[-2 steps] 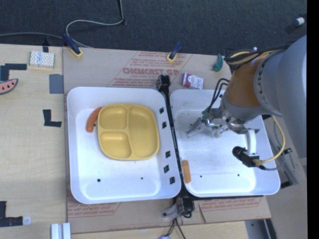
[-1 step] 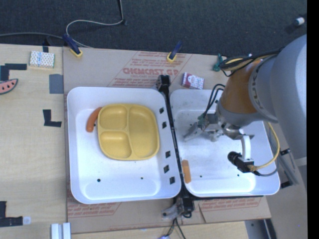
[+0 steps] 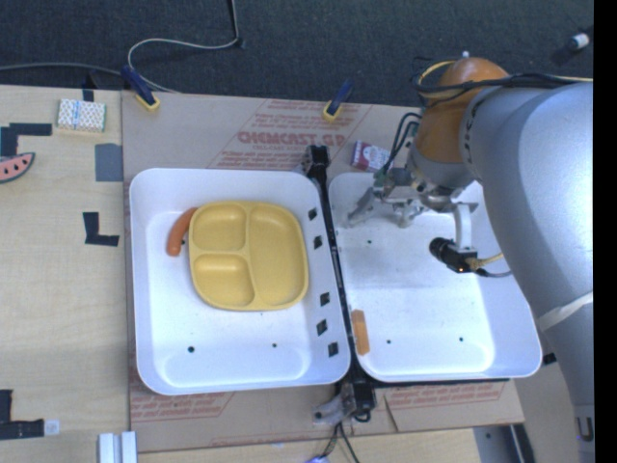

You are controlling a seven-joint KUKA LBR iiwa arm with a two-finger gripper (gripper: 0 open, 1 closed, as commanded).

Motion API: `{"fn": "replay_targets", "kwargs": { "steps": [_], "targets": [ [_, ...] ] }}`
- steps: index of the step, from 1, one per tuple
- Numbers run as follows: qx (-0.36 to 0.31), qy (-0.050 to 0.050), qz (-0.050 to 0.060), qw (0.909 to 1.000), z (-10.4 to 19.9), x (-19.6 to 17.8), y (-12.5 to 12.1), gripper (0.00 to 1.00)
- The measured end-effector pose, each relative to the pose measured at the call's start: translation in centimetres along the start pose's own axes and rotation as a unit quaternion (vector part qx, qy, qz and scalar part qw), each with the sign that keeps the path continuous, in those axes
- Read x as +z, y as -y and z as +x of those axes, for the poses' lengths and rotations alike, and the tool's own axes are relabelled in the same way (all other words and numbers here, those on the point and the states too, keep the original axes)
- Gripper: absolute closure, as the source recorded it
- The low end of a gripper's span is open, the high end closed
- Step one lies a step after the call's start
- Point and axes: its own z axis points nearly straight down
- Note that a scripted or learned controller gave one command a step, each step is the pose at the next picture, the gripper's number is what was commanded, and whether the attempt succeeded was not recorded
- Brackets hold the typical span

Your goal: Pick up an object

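Note:
An orange carrot-like piece point(image 3: 359, 331) lies at the left edge of the right bin point(image 3: 434, 345), near its front. In the left bin point(image 3: 164, 355) an orange sausage point(image 3: 177, 231) rests against the left side of a yellow divided plate point(image 3: 249, 255). My gripper point(image 3: 379, 212) hangs over the back left part of the right bin, under the orange band point(image 3: 453, 114) of the arm. Its two grey fingers stand open and spread, with nothing between them. The carrot piece is well in front of the gripper.
A small red and white packet point(image 3: 366, 154) lies on the cardboard just behind the right bin. Two yellow and blue clamps point(image 3: 141, 87) point(image 3: 337, 101) hold the cardboard's back edge. A black divider point(image 3: 326, 249) runs between the bins. The grey arm covers the right bin's right side.

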Motion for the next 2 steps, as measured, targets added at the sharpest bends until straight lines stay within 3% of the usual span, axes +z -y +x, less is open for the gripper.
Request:
{"fn": "replay_targets", "kwargs": {
  "steps": [1, 2],
  "targets": [
    [0.0, 0.001, 0.0, 1.0, -0.03, -1.03, -0.01, 1.0],
    [0.0, 0.002, 0.0, 1.0, -0.04, -0.98, 0.01, 0.0]
  ]
}}
